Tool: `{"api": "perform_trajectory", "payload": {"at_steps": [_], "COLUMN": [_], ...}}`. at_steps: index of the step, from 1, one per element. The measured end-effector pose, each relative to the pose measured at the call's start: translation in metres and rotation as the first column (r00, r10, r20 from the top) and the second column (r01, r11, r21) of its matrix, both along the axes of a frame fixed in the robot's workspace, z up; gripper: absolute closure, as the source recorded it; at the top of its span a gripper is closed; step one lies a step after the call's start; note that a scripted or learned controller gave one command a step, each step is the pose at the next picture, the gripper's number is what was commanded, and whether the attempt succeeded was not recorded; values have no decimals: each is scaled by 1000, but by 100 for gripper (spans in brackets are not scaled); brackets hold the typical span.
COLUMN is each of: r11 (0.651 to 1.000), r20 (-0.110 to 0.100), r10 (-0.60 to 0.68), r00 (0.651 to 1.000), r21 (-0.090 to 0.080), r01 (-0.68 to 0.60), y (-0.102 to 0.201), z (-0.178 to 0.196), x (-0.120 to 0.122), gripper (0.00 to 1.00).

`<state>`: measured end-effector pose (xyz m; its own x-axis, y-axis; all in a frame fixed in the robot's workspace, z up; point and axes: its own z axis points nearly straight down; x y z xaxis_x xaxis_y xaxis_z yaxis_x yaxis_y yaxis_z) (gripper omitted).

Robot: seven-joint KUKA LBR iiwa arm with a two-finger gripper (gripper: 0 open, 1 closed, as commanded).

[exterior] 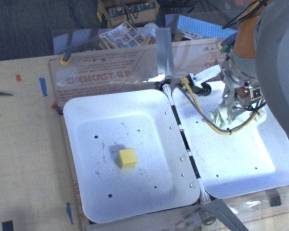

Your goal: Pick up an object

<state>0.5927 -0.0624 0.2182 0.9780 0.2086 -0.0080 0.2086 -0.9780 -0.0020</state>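
Two white bins side by side on the bench (pixel 25 170). Left bin (pixel 81 113): one yellow cube (pixel 128 158), near centre. Right bin (pixel 277 163): gripper (pixel 232 112) low over its far part, well apart from cube; jaws' state cannot be told.

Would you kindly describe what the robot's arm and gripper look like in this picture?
The arm is a bulky, rounded grey body with an orange band above the wrist. Black cables run along its top. The gripper is a small metallic assembly, from which a yellow cable loops over the right bin.
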Motion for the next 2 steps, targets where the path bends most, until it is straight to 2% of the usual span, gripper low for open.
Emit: {"api": "perform_trajectory", "payload": {"at_steps": [1,2], "r11": [999,1000], "r20": [4,-1], "r10": [34,27], "r00": [999,1000], "r21": [0,0], "r01": [-34,-27], "y": [55,52], "z": [112,120], "x": [-4,-4], "gripper": [100,100]}}
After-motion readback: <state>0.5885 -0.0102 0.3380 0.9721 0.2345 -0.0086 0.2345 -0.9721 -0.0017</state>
